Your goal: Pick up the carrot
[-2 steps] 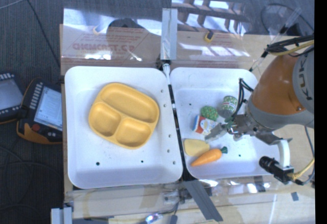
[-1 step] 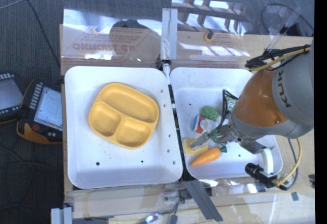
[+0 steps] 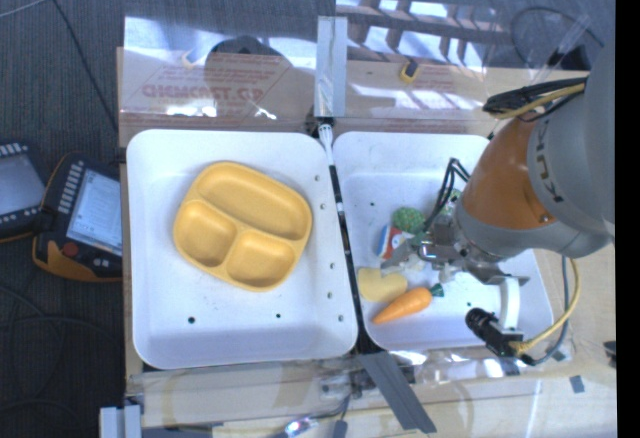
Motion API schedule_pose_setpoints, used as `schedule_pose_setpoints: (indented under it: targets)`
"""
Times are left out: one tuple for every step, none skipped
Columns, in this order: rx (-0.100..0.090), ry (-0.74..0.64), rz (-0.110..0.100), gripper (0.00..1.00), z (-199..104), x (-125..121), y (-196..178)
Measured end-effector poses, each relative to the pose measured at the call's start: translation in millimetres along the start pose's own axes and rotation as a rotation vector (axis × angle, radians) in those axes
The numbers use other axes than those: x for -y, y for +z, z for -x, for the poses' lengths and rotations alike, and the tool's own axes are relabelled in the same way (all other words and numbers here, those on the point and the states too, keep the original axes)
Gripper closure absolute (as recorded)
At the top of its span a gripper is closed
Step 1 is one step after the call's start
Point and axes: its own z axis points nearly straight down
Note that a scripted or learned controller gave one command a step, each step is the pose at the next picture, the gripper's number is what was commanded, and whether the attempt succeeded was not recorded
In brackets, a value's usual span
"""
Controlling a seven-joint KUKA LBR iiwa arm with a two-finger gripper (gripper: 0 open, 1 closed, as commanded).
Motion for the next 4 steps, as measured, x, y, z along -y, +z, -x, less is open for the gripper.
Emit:
schedule_pose_setpoints:
  targets:
    - [0.002,0.125,0.0,0.0,-54,21,-71]
    - [0.002,0.074,0.024,0.0,0,9,19]
    - [0.004,0.59,0.001,0.0,-24,17,-71]
    - [0.007,0.587,-0.003,1.0,-24,17,-79]
